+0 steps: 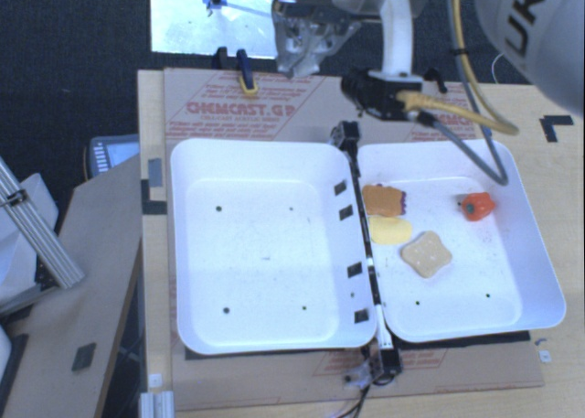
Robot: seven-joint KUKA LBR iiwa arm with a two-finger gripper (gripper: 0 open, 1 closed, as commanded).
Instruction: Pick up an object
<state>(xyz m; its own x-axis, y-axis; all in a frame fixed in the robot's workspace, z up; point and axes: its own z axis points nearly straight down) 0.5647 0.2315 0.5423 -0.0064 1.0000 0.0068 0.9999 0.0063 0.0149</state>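
Above the bins' far edge: metal two-finger gripper [297,64], finger state indeterminate | right white bin [539,270]: orange-red toy pepper [476,206], tan toast slice [426,254]

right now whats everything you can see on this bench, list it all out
white bins: two, side by side on the bench
toast-like piece: one, tan, right bin, nearest the front
yellow flat piece: one, right bin, beside the tan piece
orange-brown piece: one, right bin, by the centre divider
red-orange piece: one, right bin, toward the far right
cardboard sheet: one, brown with red print, under the bins
clamp: one, yellow and blue, at the cardboard's back edge
end effector: one, grey metal, above the bench's back edge, beyond the bins
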